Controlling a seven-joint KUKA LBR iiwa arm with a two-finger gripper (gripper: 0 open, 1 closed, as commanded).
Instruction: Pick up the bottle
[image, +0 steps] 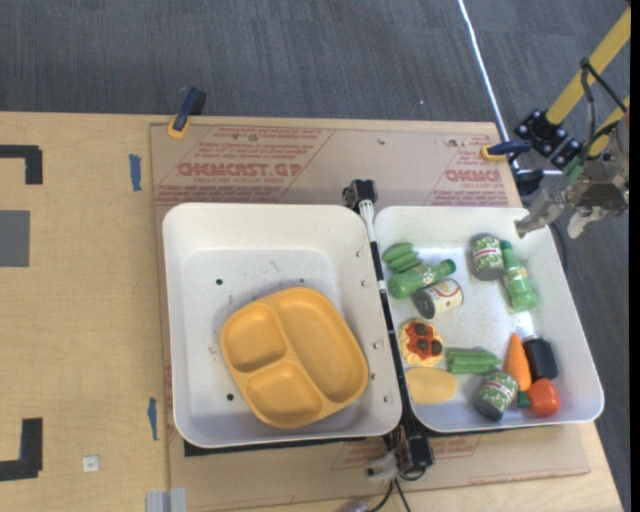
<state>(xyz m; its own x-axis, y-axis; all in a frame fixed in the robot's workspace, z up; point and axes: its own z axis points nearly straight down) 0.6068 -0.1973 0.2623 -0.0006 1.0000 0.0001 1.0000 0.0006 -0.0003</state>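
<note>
Right bin (575, 330): one green bottle (519, 285) lying on its side near the far right wall, just beside a green-labelled can (487, 255), with assorted toy foods (green vegetables, a carrot, a tomato, a second can) spread across the rest of the floor. Left bin (190, 300): one yellow divided tray (292, 355). End effector (565, 212): above the right bin's far right corner, apart from the bottle, nothing in it; how far open, cannot tell.

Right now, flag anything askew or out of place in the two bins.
The yellow divided plate sits skewed in the left bin, its near edge riding up toward the rim. In the right bin the toy foods lie jumbled, and the green bottle is on its side. No spill or damage shows.
</note>
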